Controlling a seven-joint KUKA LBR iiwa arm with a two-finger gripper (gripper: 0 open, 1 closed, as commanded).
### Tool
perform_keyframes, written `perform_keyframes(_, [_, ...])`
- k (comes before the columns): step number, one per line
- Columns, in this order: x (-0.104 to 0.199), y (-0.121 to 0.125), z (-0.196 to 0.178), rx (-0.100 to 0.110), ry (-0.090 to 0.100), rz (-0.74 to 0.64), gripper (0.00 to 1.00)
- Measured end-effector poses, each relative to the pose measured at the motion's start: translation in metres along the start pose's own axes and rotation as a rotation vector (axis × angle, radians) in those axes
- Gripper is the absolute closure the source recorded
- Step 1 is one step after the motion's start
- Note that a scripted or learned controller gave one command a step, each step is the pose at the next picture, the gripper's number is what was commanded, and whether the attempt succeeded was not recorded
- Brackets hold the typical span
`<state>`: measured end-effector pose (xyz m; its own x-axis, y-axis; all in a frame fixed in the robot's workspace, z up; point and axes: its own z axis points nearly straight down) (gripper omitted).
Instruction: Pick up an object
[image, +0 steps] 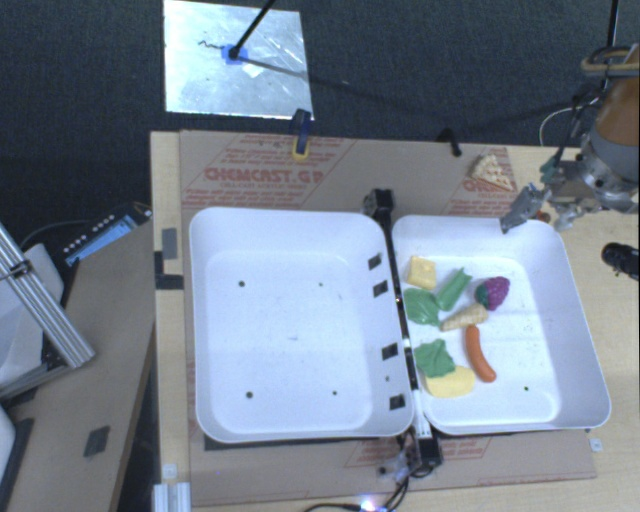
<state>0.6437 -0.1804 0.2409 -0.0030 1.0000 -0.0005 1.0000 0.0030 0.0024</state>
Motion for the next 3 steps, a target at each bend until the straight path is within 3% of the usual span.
perform_keyframes(1, [-0.002,-0.046,0.126,0.015,0.004,0.003,0.00])
perform_keyframes(2, [0.050,0.012,0.158,-0.002,0.000,-0.007,0.00])
perform_keyframes(3, [0.095,-0.065,0.155,0.002,0.002,0.001,0.00])
